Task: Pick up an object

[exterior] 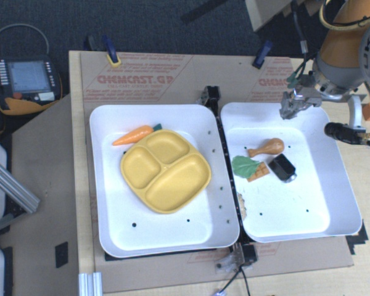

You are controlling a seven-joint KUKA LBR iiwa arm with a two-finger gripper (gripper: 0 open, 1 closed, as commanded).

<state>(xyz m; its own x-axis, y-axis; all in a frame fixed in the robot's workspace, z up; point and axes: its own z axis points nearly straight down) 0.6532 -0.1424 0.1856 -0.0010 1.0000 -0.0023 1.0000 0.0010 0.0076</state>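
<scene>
Objects for picking sit in the right bin (333,184): a toy drumstick (267,147) lies toward its far half, and just on the near side of it are a green-leafed toy vegetable (248,167) and a small black block (283,168), the block touching the vegetable's orange end. The gripper (291,108) hangs over the bin's far rim, well apart from the drumstick, nothing between its fingers; how wide they stand I cannot tell from here. Beside this bin, the left bin (108,165) carries a yellow divided plate (165,171), with a toy carrot (133,135) touching its far edge.
</scene>
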